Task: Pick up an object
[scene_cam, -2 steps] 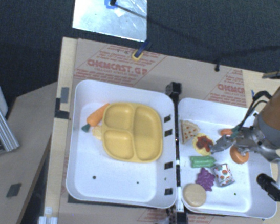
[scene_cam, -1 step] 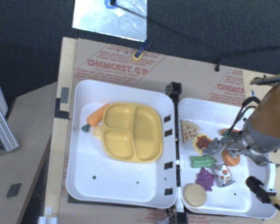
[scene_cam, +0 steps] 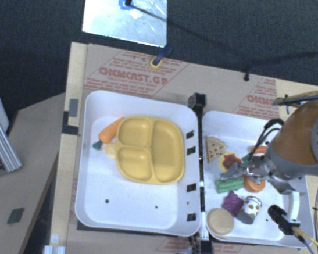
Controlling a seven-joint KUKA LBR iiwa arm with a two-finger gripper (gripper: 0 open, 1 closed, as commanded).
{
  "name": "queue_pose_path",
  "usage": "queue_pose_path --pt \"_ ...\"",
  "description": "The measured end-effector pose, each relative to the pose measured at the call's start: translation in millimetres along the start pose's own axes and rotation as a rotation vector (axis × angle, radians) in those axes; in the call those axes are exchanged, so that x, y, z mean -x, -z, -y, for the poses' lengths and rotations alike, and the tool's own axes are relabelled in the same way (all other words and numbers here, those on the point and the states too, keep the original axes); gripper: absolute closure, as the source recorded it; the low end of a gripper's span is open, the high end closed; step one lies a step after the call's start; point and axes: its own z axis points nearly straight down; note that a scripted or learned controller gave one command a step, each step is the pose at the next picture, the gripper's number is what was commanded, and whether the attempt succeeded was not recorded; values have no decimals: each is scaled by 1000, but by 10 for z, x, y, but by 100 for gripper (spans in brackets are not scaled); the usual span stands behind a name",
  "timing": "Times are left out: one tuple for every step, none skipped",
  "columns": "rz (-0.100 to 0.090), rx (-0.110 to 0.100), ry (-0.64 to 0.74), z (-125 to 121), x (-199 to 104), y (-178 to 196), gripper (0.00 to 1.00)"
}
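camera view. bench (scene_cam: pixel 212 81) surface carries a printed cardboard sheet with two white bins set side by side on it.

left bin (scene_cam: pixel 135 211): a yellow divided plate (scene_cam: pixel 147 149) lies flat in the upper half. a toy carrot (scene_cam: pixel 110 129) lies touching the plate's left edge, tilted, with its green end pointing down-left. a small pale yellow piece (scene_cam: pixel 110 150) sits just below the carrot, against the plate rim.

right bin (scene_cam: pixel 238 124): the loose items are gathered in the middle and lower part. a pizza slice (scene_cam: pixel 214 147) lies near the left wall. a red piece (scene_cam: pixel 230 160) lies just beside the slice on its right. a green piece (scene_cam: pixel 230 185) lies below the red piece, tilted. purple grapes (scene_cam: pixel 232 202) sit just below the green piece. a tan round bun (scene_cam: pixel 220 222) lies near the bottom wall, below the grapes. a small grey and white item (scene_cam: pixel 250 208) sits just right of the grapes. an orange piece (scene_cam: pixel 254 184) lies between the green piece and the grey and white item.

arm (scene_cam: pixel 304 138): enters from the right, over the right bin. the gripper (scene_cam: pixel 248 168) is low among the red, green and orange pieces, very near all three. contact with any of them cannot be confirmed. whether the gripper is released or clenched cannot be told from this angle, and no item is seen lifted off the bin floor.
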Motion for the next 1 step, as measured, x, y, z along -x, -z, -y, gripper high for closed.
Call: queue_pose_path --pt "4 10 -1 -28 19 152 100"
